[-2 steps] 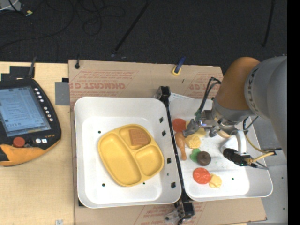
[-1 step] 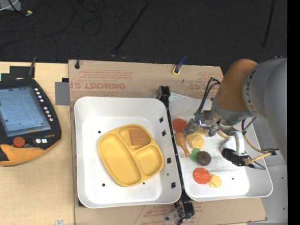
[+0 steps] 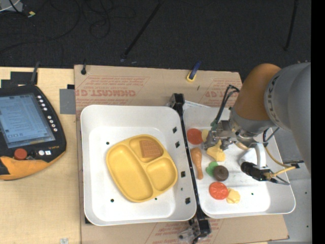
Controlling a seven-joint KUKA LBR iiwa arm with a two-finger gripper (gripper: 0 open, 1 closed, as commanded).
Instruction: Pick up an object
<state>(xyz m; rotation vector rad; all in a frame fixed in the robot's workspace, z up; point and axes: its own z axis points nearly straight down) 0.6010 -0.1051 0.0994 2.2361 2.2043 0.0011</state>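
- Camera view has the gripper (image 3: pixel 219 139) down in the right bin (image 3: pixel 282 200), right over a pale yellow toy food piece (image 3: pixel 215 152); honestly can't tell how it's set.
- Just left of the gripper sits a red tomato-ish piece (image 3: pixel 194 135); below-left there's an orange carrot (image 3: pixel 197 163).
- Below it: small green bit (image 3: pixel 212 165), dark brown round thing (image 3: pixel 220 173), then a red slice (image 3: pixel 218 190) touching a yellow lump (image 3: pixel 233 196).
- Way left, in the other bin (image 3: pixel 96 131), a yellow divided plate (image 3: pixel 140 168) holds a brown waffle square (image 3: pixel 149 148).
- Far left, on the bench, there's the teach pendant (image 3: pixel 28 131).
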